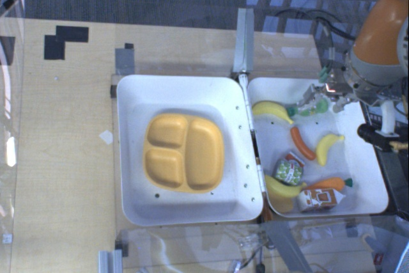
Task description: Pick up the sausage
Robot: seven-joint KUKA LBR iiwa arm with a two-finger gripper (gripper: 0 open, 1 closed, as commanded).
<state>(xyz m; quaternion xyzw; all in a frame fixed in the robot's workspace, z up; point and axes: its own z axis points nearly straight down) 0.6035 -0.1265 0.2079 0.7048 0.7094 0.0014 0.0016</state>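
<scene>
The sausage [303,142] lies in the right bin [377,198], a short orange-red link, smooth and slightly glossy, rounded at both ends, set on a slant with its upper end toward the far-left and its lower end toward the near-right. It lies free on the white floor, touching nothing. Taking the sausage as landmark: a yellow banana [272,110] lies just beyond it to the left; a smaller banana [328,147] stands just to its right, curved; a round green-and-white packet [289,171] sits just on its near side, with a third yellow banana [282,187] below that; an orange carrot [329,185] with a dark tip and a small carton [318,200] lie nearer still, to the right. The tool [317,98] hovers beyond the sausage, up and to the right, above a green item [312,109] by the bin's far wall; its metal fingers are blurred and how far apart they stand cannot be told. Well to the left of the sausage, in the left bin [134,201], rests a yellow divided plate [185,151] with three compartments. Both bins sit on the pale wooden tabletop [64,156].
</scene>
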